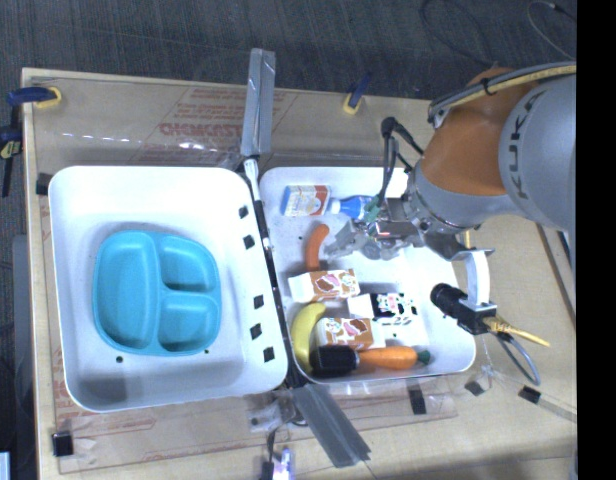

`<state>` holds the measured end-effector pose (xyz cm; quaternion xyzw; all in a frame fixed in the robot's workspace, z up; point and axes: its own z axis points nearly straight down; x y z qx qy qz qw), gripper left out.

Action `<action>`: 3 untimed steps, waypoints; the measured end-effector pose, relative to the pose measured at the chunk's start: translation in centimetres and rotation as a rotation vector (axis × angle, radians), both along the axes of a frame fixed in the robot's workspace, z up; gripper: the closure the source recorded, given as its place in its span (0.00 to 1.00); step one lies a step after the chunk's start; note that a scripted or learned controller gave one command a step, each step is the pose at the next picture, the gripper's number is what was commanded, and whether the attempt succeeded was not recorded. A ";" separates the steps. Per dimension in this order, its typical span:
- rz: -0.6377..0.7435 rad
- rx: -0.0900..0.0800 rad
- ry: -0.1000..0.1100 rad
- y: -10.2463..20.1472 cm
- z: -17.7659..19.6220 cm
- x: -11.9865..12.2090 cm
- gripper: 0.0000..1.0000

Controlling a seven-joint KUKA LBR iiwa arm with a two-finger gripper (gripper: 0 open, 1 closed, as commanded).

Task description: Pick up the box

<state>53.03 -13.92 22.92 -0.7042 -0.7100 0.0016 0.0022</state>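
Observation:
The right bin [443, 353] holds several small boxes. A white and orange box [306, 200] lies at its far left corner. A brown-printed box [325, 285] sits mid-bin, a cow-patterned box [393, 306] lies to its right, and another brown box [346, 332] sits nearer the front. My gripper [360, 238] hangs low in the far half of the bin, just right of an orange sausage [315, 245] and above the brown-printed box. I see no box in it.
A yellow banana [305, 330], a carrot [393, 358], a black item [333, 360] and a blue bottle [354, 207] also lie in the right bin. The left bin [78, 198] holds a blue divided tray [158, 290]. The grey arm [508, 158] enters from the right.

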 end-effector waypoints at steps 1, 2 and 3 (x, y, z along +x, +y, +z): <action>-0.081 -0.002 -0.001 -4.2 0.4 6.9 0.00; -0.105 -0.001 -0.001 -1.8 -13.9 12.6 0.00; -0.100 -0.003 0.011 -1.9 -12.9 12.4 1.00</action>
